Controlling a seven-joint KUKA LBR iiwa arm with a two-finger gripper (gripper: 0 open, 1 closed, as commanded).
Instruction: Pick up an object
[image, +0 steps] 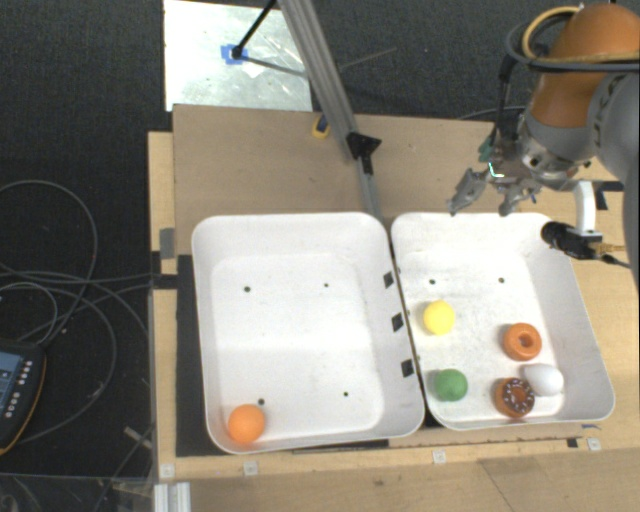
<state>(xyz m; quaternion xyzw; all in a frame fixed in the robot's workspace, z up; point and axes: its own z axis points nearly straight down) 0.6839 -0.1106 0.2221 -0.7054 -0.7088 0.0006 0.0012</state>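
Hand (484, 200) hovers at 1 o'clock above right white bin (570, 285) rim, fingers spread apart, nothing between. Yellow round ball (438, 318) sits bin-centre; orange ring doughnut (521, 341) at 4 o'clock.

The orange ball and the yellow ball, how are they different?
The orange ball lies alone in the left bin, at its near left corner; the yellow ball lies in the right bin near its middle, with other things close by. The orange ball looks slightly bigger than the yellow ball. Both are round, plain-coloured and lie loose.
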